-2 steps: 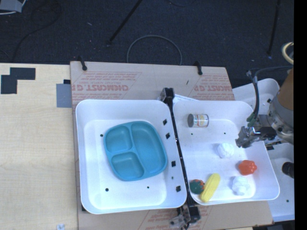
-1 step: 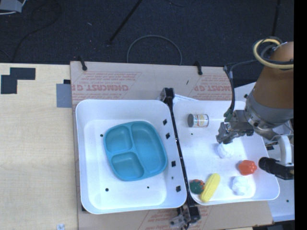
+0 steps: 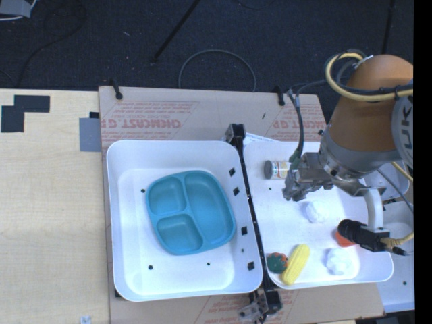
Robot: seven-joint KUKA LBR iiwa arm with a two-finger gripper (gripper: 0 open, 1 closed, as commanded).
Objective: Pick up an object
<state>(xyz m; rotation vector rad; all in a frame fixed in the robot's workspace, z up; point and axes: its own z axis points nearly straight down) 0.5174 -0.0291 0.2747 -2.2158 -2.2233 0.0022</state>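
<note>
A shallow white plastic bin [image 3: 128, 181] sits on the left, and in it lies a turquoise plastic plate [image 3: 190, 211] with three compartments (one long, two smaller), turned at a slant. A second shallow white bin [image 3: 364, 275] stands touching it on the right, the two joined along a black divider strip [image 3: 244, 201]. Both rest on a brown cardboard sheet [image 3: 175, 117] printed with red lettering that reads mirrored. Left of the cardboard spreads a pale wooden benchtop [image 3: 47, 208] bearing black and grey square marks [image 3: 27, 110]. Beyond the bench, thin cables [image 3: 216, 63] loop over dark carpet [image 3: 101, 32].
</note>
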